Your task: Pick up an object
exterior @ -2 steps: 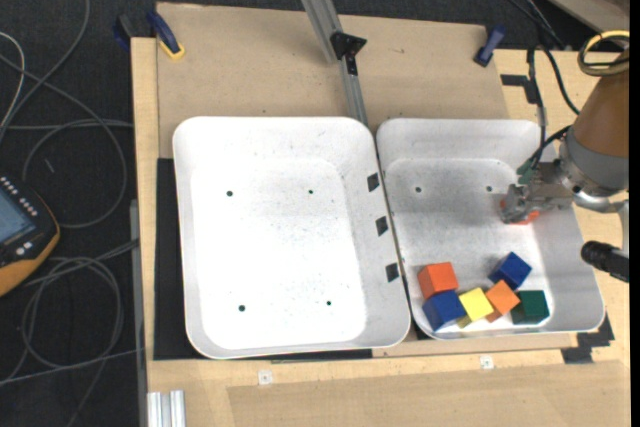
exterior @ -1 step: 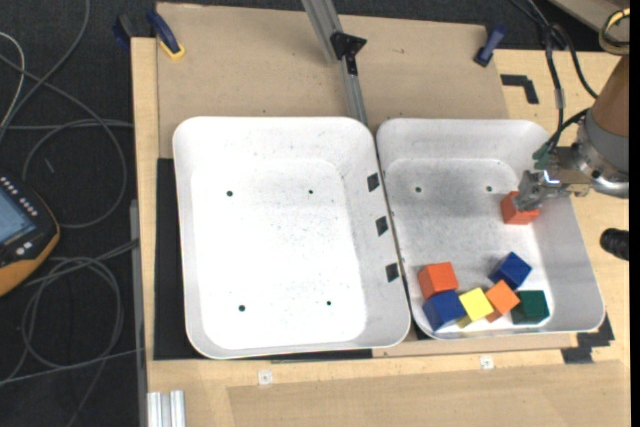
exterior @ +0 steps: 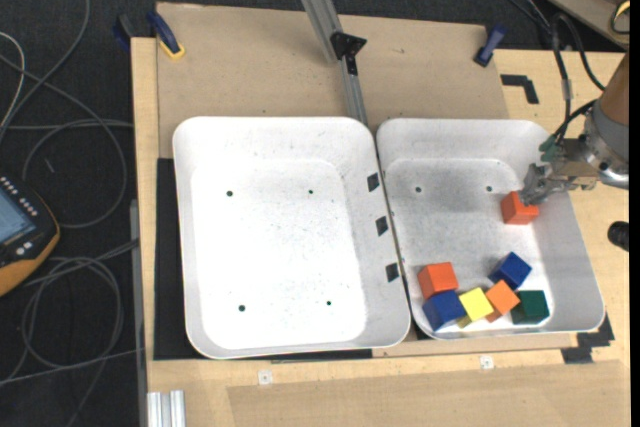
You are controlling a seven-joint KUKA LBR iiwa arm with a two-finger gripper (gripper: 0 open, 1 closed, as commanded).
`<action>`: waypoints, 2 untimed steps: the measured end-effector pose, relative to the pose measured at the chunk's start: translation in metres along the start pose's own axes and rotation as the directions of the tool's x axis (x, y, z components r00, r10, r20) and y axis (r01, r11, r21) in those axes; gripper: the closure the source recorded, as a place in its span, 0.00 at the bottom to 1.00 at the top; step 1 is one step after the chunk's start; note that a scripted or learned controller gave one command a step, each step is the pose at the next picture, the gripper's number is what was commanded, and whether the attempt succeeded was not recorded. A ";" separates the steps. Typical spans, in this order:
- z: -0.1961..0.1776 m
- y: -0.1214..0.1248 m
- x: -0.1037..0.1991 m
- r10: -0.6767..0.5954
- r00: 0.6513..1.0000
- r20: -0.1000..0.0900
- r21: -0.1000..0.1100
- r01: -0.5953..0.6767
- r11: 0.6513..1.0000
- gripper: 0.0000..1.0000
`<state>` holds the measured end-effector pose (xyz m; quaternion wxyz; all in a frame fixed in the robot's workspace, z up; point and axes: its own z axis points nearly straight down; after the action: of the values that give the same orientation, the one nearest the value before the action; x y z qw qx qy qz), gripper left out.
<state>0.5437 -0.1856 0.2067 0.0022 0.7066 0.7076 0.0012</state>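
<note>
the gripper (exterior: 537, 185) sits right at an orange block (exterior: 519, 207) in the right bin (exterior: 575, 235), grip state i cannot tell, so the lift is not yet confirmed.

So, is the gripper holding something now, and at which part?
It cannot be told. The gripper sits right over the orange-red block in the right bin, touching or nearly touching its top, but no block shows between its fingers.

The KUKA arm (exterior: 612, 120), its rounded wrist housing grey beneath a tan-orange section, carries a small metallic gripper (exterior: 538, 183) with black cables looped alongside
</note>
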 end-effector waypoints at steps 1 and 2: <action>-0.013 0.007 0.050 -0.005 1.000 -0.003 0.000 0.005 1.000 1.00; -0.009 0.016 0.097 -0.005 1.000 -0.004 0.005 0.005 1.000 1.00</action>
<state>0.5598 -0.0889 0.2159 -0.0009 0.7048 0.7094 0.0009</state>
